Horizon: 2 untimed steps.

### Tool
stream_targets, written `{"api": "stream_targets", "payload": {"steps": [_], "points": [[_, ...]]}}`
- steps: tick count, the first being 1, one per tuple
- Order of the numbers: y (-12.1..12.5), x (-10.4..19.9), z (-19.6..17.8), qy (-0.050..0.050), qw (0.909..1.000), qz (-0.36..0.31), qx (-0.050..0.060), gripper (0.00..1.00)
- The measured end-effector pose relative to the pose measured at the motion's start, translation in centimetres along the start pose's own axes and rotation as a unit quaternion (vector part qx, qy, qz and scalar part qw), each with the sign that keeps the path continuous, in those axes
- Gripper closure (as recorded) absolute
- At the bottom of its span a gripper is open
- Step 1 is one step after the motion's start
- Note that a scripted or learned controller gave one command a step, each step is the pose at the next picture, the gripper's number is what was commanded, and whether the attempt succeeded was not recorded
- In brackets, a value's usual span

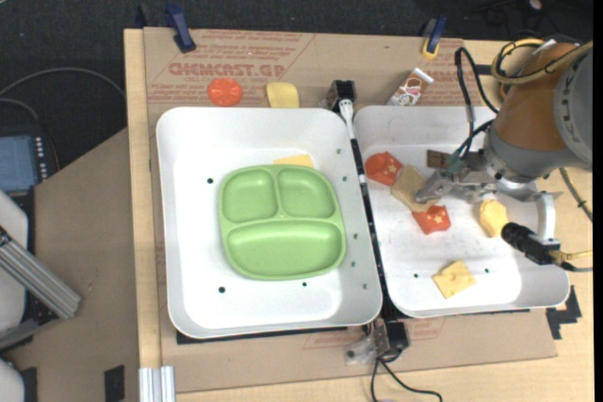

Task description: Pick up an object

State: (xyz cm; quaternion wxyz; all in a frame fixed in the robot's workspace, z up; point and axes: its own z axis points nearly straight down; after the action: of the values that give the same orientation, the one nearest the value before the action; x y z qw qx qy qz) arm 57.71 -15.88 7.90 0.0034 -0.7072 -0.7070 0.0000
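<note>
Hard to read the business end here: the gripper [435, 186] is a tangle of dark metal and cable low in the right bin [415, 292], and whether its claw is spread or clenched I cannot tell. Nothing visibly sits between its tips. The arm [532, 122] is cut off at the right edge of the view, so only its orange band and grey wrist show, leaning in leftward over the bin's upper half.

Right at the gripper's tip lies a tan block [407, 186] (wood or bread, too blurred to call), tilted and partly covered by the tool. Touching its upper left is a red tomato-like piece [382, 168]. Just below the tip sits a red strawberry-like piece [433, 219]. A yellow lemon-shaped piece [492, 217] rests to the right, under the wrist, and a yellow cheese wedge [454, 279] lies apart near the bin's front.

Over in the left bin [188, 278], a green divided plate [281, 222] sits in the middle, with a pale yellow slab [294, 161] poking out from behind its far rim, mostly hidden.
</note>
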Motion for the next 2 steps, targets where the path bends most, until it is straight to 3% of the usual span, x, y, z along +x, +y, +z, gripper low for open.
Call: {"api": "stream_targets", "payload": {"steps": [1,2], "points": [[-3.6,2.7,-1.2,-0.001,1.0000,0.000,-0.002,0.00],[5.2,-2.2,-5.6,-0.006,0.9999,-0.001,-0.009,0.00]]}}
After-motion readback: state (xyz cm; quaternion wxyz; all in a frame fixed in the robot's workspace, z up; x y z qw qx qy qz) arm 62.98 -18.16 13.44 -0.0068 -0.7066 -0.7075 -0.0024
